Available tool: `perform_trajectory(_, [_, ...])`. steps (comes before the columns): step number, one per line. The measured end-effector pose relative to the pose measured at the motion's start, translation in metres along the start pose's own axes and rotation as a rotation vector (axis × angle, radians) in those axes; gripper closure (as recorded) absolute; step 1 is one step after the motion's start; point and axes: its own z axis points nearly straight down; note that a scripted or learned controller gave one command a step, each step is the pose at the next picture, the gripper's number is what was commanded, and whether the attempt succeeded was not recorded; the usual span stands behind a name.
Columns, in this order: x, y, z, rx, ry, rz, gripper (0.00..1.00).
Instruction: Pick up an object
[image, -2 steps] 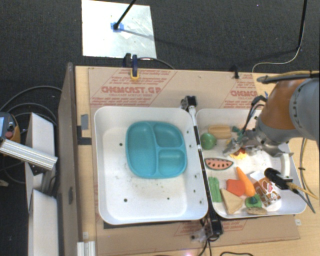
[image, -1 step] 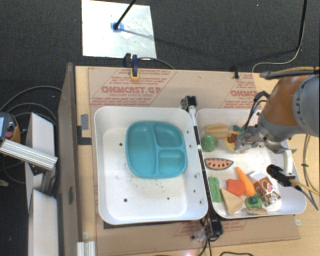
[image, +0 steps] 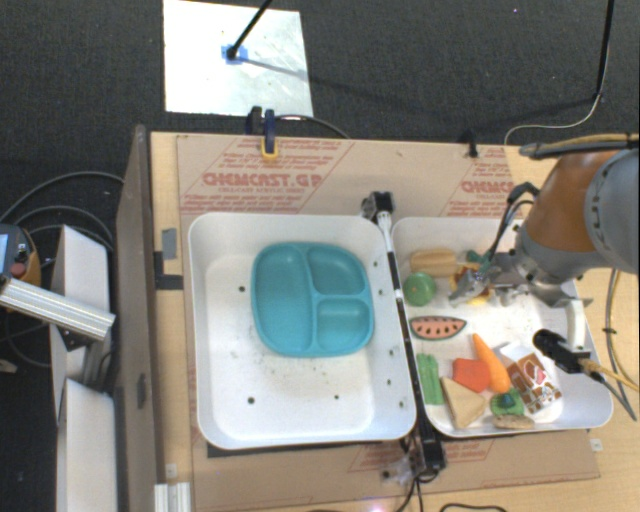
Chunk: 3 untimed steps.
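Poised low over the right bin (image: 598, 408), arm (image: 575, 215) reaching in from the bin's far right side, hand (image: 480, 283) down among toy foods near the bin's top edge; grip state impossible to tell. Likely targets close by: tan bread roll (image: 432, 262) and green ball (image: 419, 289) just left of hand, watermelon slice (image: 438, 327) below. Teal divided plate (image: 311, 299) alone in neighbouring bin, left of the right bin.

A robotics lab: two white bins (image: 215, 330) on a cardboard-covered bench (image: 300, 175), loose cables (image: 60, 190), dark carpet (image: 70, 80).
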Motion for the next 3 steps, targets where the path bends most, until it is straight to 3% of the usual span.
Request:
perform_trajectory(1, [0.024,0.049,0.007,0.016,-0.013,-0.008,0.0])
perform_trajectory(3, [0.042,0.067,0.008,0.022,-0.013,0.004,0.0])
